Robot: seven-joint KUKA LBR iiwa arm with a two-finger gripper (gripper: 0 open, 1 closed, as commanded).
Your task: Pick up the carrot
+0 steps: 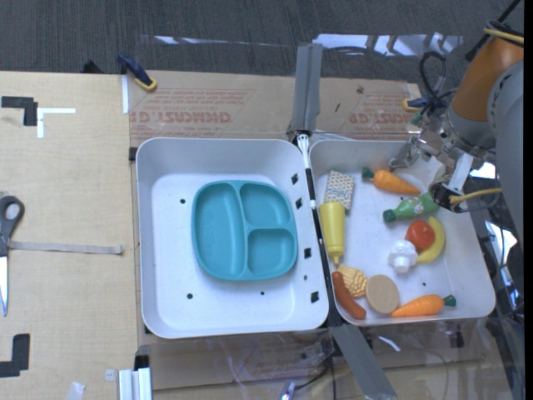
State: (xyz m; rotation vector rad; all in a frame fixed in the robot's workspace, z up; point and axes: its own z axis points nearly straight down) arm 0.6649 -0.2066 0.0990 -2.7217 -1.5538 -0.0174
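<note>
Carrot, near: orange w/ green stub (422, 305), lies flat at near edge of right bin (479, 261), tip pointing left, just beside a tan disc (383, 293).
Carrot, far: second orange one (395, 182), lies flat near far wall of same bin, leafy end left, closer to the tool.
Handling (judged): looks like toy plastic, so light, stiff, smooth and tapered; likely to slip or roll if pinched at the thin tip. Take hold across the thick mid-body, fingers square to the long axis.
Near clutter: hotdog (348, 297) and corn piece (353, 281) at near-left corner, apart from near carrot.
Mid bin: banana (435, 242), tomato (421, 233), white bit (402, 261) clustered; yellow bottle (333, 230) and cracker (338, 187) along left wall.
Green bottle (411, 208): just below far carrot, may crowd a grasp there.
Left bin (158, 248): teal divided plate (246, 229), nothing else.
Tool (425, 152): hovers over far-right corner of right bin, just right of far carrot; holds nothing visible; open or closed, can't tell.
Arm (491, 82): enters from right, orange band above wrist.
Table (58, 223): scissors (8, 223) at left edge.
</note>
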